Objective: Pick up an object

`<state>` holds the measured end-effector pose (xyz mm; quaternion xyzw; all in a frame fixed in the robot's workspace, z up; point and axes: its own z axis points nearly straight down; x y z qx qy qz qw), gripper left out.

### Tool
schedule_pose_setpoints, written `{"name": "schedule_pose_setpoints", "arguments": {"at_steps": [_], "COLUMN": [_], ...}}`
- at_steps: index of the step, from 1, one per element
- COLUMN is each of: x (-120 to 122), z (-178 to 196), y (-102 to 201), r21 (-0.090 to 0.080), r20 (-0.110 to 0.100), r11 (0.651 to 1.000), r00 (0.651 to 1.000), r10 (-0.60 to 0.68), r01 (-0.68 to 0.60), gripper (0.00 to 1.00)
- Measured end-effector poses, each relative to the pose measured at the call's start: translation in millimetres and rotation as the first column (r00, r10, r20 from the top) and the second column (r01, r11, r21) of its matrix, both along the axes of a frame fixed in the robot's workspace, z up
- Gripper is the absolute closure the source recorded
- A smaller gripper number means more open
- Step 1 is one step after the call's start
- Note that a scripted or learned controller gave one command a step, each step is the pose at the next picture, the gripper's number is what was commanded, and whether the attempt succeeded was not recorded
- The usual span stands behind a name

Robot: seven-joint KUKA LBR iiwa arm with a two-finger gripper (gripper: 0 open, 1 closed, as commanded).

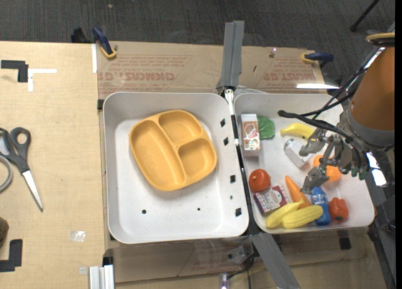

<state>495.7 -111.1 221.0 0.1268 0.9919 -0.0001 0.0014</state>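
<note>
0 objects picked so far, by the look of it. toys sit piled in the right bin (361,222): corn (300,217), carrot (294,189), tomato (259,179). gripper (319,167) hovers low over that pile; can't tell if it's apart or together. grab and lift are left. divided yellow plate (173,149) sits in the left bin (125,218).

Two bins (113,174) — one plate (173,149)
</note>
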Motion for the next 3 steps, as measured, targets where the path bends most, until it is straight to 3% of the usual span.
{"name": "schedule_pose_setpoints", "arguments": {"at_steps": [1, 2, 3], "x": [14, 134, 78], "z": [-124, -122, -124], "y": [11, -24, -17], "r21": [0.001, -0.001, 0.001], "r20": [0.011, 0.014, 0.007], "r11": [0.994, 0.998, 0.991], "r00": [0.994, 0.998, 0.991], "r10": [-0.107, -0.067, -0.135], "r01": [0.107, 0.067, 0.135], "gripper": [0.00, 0.00, 0.00]}}
